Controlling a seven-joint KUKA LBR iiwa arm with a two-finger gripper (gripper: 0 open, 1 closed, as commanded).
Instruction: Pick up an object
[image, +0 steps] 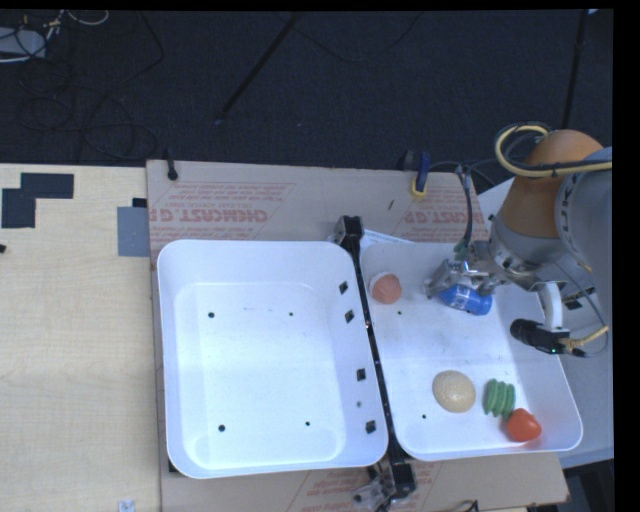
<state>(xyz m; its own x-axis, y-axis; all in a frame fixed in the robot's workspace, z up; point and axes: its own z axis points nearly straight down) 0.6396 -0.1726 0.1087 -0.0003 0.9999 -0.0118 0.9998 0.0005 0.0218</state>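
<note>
My gripper (455, 283) hangs over the back of the right bin (420, 440), reaching in from the right. A blue object (470, 299) sits right under its fingers, close against them; whether it is gripped is unclear. Further left in that bin lies a pink round object (386, 289). Toward the front right are a cream round object (454, 390), a green ridged object (498, 397) and a red object (522, 426).
The left bin (175, 300) stands beside the right one, with a black divider (366, 340) between them. Both rest on a cardboard sheet (250, 205). A black cable end (545, 338) hangs off the arm over the right bin's right wall.
</note>
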